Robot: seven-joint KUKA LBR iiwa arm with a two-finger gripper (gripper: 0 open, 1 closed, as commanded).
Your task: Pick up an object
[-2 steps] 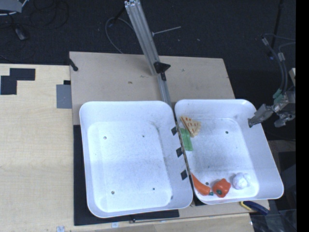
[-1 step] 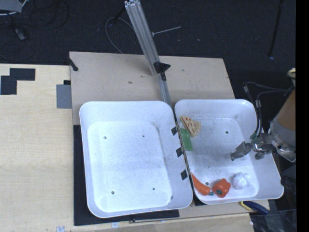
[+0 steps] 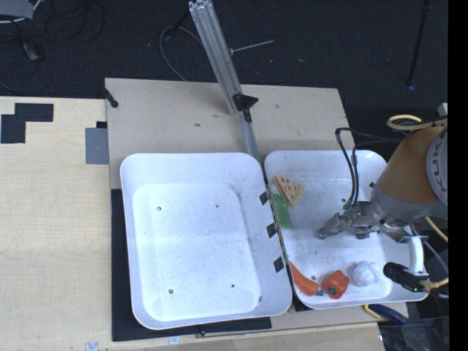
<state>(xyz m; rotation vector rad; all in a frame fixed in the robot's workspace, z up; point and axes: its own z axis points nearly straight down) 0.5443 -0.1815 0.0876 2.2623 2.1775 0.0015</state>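
Observation:
My gripper (image 3: 327, 230) is low over the middle of the right bin (image 3: 322, 168), at the end of the grey arm with its orange band (image 3: 406, 175). A tan waffle-patterned wedge (image 3: 289, 189) lies to its upper left, with a green piece (image 3: 282, 213) just below the wedge by the bin's left wall. Along the front wall lie an orange carrot-like piece (image 3: 303, 281), a red piece (image 3: 336, 284) and a white ball (image 3: 363, 273). All of these lie apart from the gripper.
The left bin (image 3: 191, 168) sits beside the right one, their walls meeting at black clips (image 3: 272, 229). A slanted metal rail (image 3: 219, 57) rises behind the bins. Black cables (image 3: 348, 163) loop off the wrist over the right bin's back.

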